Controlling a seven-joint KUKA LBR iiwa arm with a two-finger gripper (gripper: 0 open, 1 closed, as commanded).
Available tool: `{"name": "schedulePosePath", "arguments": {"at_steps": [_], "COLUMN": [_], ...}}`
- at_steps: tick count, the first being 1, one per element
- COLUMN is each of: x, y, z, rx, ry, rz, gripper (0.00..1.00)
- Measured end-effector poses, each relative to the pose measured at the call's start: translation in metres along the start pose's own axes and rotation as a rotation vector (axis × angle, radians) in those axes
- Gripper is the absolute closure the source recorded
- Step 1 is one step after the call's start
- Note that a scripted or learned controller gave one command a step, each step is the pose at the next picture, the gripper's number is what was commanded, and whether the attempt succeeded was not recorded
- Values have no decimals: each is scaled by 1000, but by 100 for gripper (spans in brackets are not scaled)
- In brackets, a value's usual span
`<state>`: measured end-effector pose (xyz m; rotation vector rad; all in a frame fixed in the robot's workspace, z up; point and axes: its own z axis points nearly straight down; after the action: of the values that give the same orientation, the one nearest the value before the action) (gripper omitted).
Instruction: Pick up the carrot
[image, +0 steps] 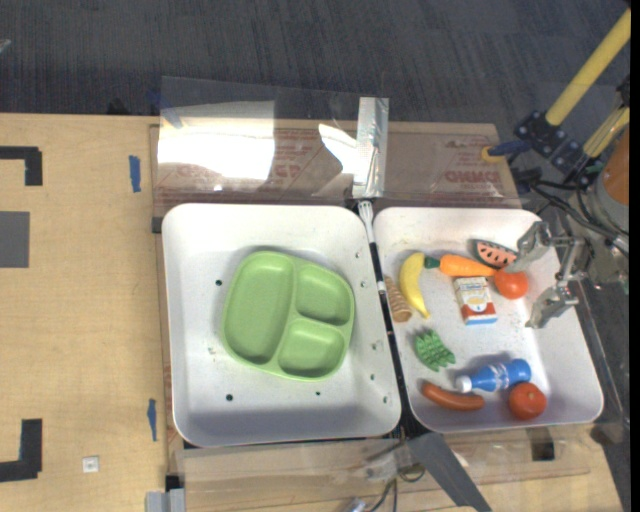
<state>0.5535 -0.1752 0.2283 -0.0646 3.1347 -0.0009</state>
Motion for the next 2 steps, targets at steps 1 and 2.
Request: {"name": "schedulePosePath", "arguments": {"at_steps": [1,2], "x": [-64,-92], "y": [-7,46], "z": [60,132], "rx": [0,0], "ry": [1,-4], "rz": [185,370], "gripper": [0,0]}}
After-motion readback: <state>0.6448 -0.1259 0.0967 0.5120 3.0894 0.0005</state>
